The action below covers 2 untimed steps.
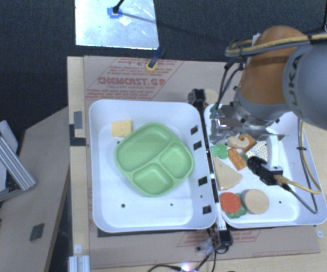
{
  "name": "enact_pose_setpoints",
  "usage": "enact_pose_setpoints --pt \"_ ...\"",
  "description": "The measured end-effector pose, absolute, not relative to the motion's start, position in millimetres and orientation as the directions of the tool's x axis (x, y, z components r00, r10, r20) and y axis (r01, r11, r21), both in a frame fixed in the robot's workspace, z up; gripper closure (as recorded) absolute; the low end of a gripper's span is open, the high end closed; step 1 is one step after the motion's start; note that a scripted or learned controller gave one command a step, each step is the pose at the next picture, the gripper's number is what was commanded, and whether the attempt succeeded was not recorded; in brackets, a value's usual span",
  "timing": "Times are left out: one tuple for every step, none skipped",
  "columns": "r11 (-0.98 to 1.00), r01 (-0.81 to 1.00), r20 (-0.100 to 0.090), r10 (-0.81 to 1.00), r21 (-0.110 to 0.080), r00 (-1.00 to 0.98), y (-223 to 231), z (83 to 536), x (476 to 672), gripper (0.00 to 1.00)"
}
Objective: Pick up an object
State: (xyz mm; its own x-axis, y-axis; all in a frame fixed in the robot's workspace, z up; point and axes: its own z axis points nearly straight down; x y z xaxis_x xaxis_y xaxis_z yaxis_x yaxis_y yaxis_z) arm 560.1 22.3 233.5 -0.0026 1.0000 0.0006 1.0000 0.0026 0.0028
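My gripper [226, 130] is low over the back left part of the right bin [308, 205], under the grey and orange wrist. Just in front of it lie a brown pretzel-like piece [242, 141], a small green piece [219, 151] and an orange block [237, 160]. A tan wedge [226, 175] sits nearer the front. At the bin's front are a red round piece on green [231, 203] and a tan disc [255, 200]. A white and yellow patterned piece [258, 149] lies right of the pretzel. I see nothing held.
The left bin [103, 208] holds a green divided plate [154, 158] and a yellow block [122, 128] at its back left. A black-clipped divider [204, 152] separates the bins. A shiny metal sheet [117, 15] lies beyond the bench.
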Motion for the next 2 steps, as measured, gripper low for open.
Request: enact_pose_setpoints --pt "0.0 1.0 -0.001 1.0 0.0 0.0 18.4 216.2 565.2 1.0" --pt "0.004 1.0 0.0 1.0 0.001 -0.004 24.4 214.7 563.2 1.0"
